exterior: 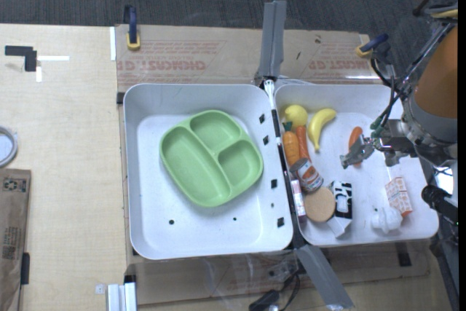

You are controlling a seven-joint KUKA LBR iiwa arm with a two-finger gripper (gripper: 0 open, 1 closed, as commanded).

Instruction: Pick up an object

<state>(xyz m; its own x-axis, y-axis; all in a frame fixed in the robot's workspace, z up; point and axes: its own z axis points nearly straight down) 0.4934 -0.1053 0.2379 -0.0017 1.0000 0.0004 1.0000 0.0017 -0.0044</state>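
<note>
Bench items, catalogued left to right. Roll of tape (4, 148) is lying at the frame's left edge, half cut off; below it a brown cardboard piece (13, 229) is also running out of frame. Left bin (138, 178) is holding a green divided plate (211, 156), three compartments, tilted diagonally. Right bin (364, 95) is carrying the pickable objects: a lemon (295, 115) and a banana (320, 124) are sitting near the back, touching or nearly so; a carrot (292, 147) is lying against the divider wall, with a small can (309, 178) just below it, label too blurred to read. A tan round disc (319, 205) is resting beside a black-and-white packet (343, 199). A small red-orange piece (354, 137) is lying just left of the gripper (357, 154). Gripper is hanging over the bin's middle, nothing visible between its fingers; whether they are spread or closed cannot be made out. Arm is partly cut off at right. A red-and-white carton (398, 194) and a crumpled white object (386, 219) are sitting near the bin's right corner.
</note>
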